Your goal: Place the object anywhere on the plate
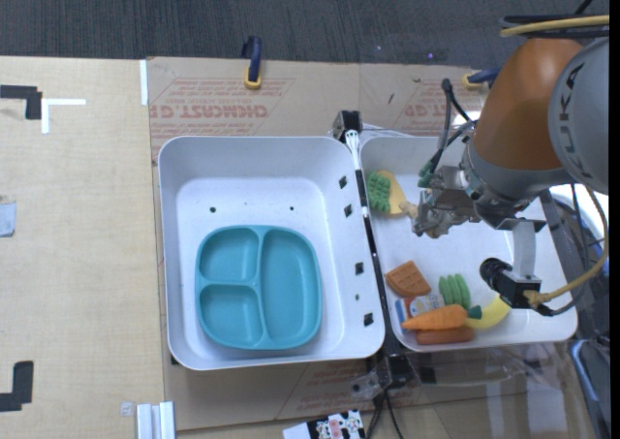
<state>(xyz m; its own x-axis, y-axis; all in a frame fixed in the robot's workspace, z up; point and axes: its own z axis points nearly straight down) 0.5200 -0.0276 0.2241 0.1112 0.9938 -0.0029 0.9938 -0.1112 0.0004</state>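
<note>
1. The gripper [433, 217] hangs over the upper middle of the right bin [460, 255], just right of a green-and-yellow toy [386, 193]. I can't tell whether the jaws are apart or together.
2. Task object: I can't say which one it is. All the loose items I see lie in the right bin.
3. The plate [281, 282] is teal with three compartments. It lies flat in the lower half of the left bin [242, 171].
4. Along the right bin's near side:
   - an orange waffle-like piece [408, 279]
   - a green pod toy [453, 289] just to its right
   - a carrot [434, 319] below both, lying against a red piece [444, 336]
   - a yellow banana [494, 312] at the carrot's right end
   - a small white packet [417, 306] between the waffle piece and the carrot
5. In the way: the two bins' adjoining walls stand between the gripper and the plate, with black clips [351, 210] along them.
6. The arm [528, 108], with its orange band, covers the right bin's far right corner.
7. Writing:
   - The red print [218, 109] on the cardboard [320, 88] under the bins is upside down, and I can't read it for sure.
   - The grey letters [606, 132] on the arm are cut off by the frame edge.
   - The packet's label is too small to read.
   - The black-and-white tag [334, 424] at the bottom edge is unreadable.
8. A blue clamp [252, 59] sits on the cardboard's far edge. Black tape marks [24, 98] are on the bench to the left.
</note>
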